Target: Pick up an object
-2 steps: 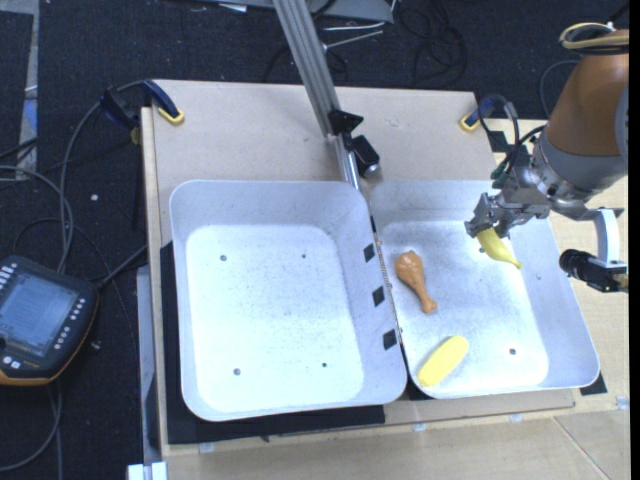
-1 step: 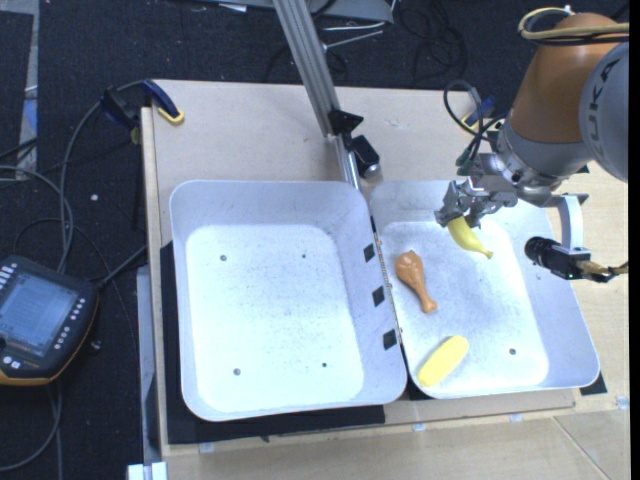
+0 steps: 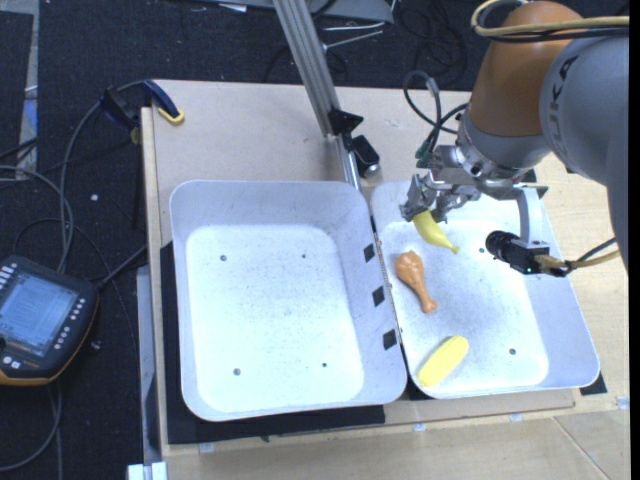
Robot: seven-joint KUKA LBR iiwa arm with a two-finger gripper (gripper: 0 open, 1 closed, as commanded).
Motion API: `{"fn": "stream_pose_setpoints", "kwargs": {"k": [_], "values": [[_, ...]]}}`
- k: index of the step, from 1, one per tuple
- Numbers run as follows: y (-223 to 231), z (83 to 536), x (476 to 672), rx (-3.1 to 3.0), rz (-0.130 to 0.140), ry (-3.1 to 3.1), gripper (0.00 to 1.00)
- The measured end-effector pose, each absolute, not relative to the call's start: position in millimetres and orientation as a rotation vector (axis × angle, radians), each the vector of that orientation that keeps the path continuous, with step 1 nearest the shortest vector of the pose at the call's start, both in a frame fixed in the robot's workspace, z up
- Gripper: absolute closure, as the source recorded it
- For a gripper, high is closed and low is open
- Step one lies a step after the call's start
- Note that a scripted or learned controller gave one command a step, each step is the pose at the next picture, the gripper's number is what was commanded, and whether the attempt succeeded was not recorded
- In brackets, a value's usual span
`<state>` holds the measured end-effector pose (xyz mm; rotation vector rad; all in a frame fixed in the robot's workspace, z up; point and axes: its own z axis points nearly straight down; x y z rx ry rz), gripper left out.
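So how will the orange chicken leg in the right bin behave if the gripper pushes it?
The chicken leg looks like smooth moulded plastic, so probably stiff, light and a bit slippery. Its one end is thick and the other thin, so a push would likely swing it round rather than slide it straight. It lies flat on the right bin, so tipping seems unlikely.

**Colours and patterns**

Both bins white with fine grey speckling: left bin (image 3: 270,298), right bin (image 3: 520,318). Banana (image 3: 433,230) yellow. Drumstick toy (image 3: 415,278) orange-tan. Oblong piece (image 3: 442,360) pale yellow. Counter (image 3: 250,138) light tan. Arm (image 3: 590,78) grey, with an orange band (image 3: 520,63).
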<state>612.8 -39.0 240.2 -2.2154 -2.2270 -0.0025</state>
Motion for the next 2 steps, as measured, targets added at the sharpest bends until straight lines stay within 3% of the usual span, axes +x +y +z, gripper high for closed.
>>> {"fn": "stream_pose_setpoints", "kwargs": {"k": [2], "values": [[60.7,238.8,626.7,-2.216,-0.002,-2.226,1.0]]}}
